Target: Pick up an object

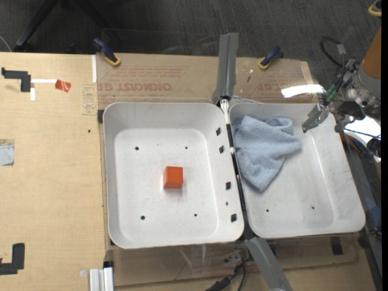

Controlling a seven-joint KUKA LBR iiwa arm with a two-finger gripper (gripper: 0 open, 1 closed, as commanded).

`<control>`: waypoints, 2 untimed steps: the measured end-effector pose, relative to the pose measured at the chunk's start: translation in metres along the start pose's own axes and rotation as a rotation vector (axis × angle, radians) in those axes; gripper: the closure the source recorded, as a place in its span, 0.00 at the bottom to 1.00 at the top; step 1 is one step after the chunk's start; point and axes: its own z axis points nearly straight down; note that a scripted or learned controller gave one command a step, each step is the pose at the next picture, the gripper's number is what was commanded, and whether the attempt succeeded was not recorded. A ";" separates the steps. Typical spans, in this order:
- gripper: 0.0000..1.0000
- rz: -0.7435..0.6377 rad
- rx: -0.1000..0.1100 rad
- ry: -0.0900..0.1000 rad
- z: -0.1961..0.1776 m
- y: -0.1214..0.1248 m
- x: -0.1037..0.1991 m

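An orange-red cube (173, 177) rests on the floor of the left bin (121, 223), a little left of its middle. A crumpled light blue cloth (264, 148) lies in the right bin (327, 223), against its left wall and far corner. My gripper (314, 119) hangs over the far right part of the right bin, just right of the cloth's upper edge and apart from it. Nothing shows in its grasp. The cube is far to its left, across the divider.
A grey divider bar (228, 71) runs between the bins at the back. Two clamps (107, 51) (269, 57) hold the cardboard behind them. Cables hang by the wrist at the right edge. A wooden bench top (42, 162) lies left of the bins.
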 end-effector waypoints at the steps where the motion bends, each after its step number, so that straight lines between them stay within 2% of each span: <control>1: 0.00 -0.271 -0.003 0.000 0.132 -0.030 -0.011; 2: 0.00 -0.464 -0.003 0.000 0.151 -0.019 0.062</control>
